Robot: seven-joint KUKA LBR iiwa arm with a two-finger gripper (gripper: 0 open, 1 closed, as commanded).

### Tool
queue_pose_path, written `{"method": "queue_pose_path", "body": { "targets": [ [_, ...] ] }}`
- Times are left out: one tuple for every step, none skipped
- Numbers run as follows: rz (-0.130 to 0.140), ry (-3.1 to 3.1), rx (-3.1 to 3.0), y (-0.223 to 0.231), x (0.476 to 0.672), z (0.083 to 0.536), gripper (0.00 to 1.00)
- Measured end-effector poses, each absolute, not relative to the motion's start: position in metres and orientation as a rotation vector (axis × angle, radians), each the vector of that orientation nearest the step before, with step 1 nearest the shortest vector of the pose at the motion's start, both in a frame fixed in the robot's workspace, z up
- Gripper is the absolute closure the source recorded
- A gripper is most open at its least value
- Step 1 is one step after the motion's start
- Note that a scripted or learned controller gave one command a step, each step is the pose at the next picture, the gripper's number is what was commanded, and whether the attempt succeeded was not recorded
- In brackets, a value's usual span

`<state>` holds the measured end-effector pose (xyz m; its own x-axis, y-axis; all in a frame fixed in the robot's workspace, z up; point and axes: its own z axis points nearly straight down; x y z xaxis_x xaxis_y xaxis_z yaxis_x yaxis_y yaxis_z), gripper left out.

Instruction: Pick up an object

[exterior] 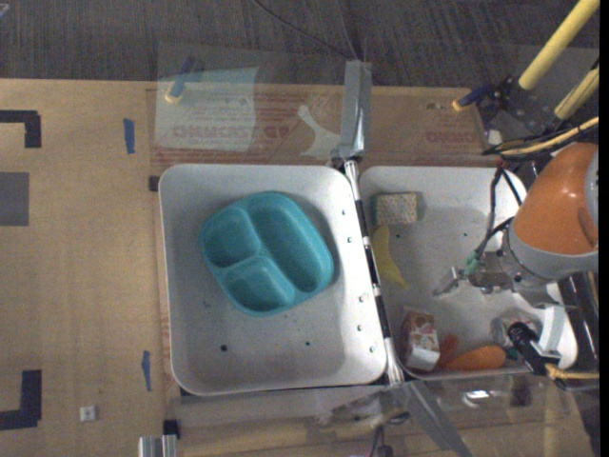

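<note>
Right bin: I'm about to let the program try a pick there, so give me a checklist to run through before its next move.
1. Objects in right bin: sponge, banana, carrot, small box: ok.
2. Gripper over that bin: ok.
3. Gripper holding nothing: ok.
4. Gripper above a target: not ok, bare floor beneath.
5. Finger opening: cannot tell.
6. Teal plate lies apart in left bin: ok.

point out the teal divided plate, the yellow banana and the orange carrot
teal divided plastic plate point(267, 252), camera view, centre ridge
yellow banana point(386, 257), camera view, mid-body
orange carrot point(476, 357), camera view, mid-body
</note>
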<state>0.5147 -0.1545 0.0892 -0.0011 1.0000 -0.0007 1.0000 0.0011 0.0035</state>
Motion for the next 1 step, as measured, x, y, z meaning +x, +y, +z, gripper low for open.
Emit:
{"method": "queue_pose_path", "body": {
  "targets": [
    [0.001, 2.083, 2.351, -0.1400, 0.5259, 0.1712, 0.00]
  ]
}}
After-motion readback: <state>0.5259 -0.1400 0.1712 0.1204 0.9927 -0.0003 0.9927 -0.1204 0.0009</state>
